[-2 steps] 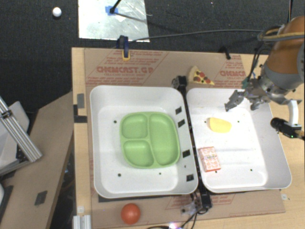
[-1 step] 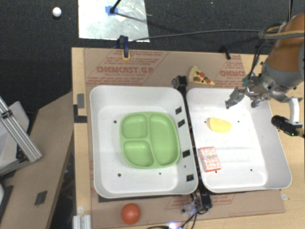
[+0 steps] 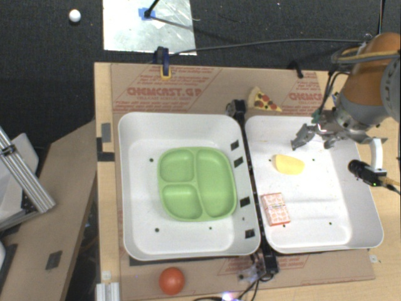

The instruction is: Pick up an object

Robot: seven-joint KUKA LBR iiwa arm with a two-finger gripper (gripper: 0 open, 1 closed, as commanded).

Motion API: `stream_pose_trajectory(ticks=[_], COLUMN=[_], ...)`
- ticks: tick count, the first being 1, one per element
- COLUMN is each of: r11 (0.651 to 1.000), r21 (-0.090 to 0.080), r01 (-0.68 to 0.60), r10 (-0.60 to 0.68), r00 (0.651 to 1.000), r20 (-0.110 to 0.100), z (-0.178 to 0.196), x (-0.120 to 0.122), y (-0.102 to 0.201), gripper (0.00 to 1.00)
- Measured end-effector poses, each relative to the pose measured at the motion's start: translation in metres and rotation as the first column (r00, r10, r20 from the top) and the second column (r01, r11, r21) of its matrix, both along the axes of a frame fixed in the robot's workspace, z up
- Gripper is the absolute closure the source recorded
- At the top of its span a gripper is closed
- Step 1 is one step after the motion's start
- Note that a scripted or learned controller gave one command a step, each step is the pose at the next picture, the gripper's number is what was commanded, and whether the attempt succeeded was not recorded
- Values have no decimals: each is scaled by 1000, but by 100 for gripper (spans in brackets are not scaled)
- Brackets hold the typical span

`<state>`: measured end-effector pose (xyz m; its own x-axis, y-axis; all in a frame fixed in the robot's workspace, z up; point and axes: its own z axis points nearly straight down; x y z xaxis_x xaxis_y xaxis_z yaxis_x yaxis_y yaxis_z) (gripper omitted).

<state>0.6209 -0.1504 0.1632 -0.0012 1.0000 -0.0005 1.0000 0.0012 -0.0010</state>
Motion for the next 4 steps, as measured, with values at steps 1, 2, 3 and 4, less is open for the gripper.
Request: stream_pose_trajectory(ticks=[1,2,3,4], r11=[1000,1000,1000,1000], r21=[1,0,-1,-1], r01=[0,0,-1,-1], r10=[0,0,1,1], r00=[1000,1000,1000,1000], r20=[-1,5,9,7], z=[-62,-77,-65,-19], x=[-1,1,2,6], y=[-3,-3,-3,-9], gripper=[0,0,100,100])
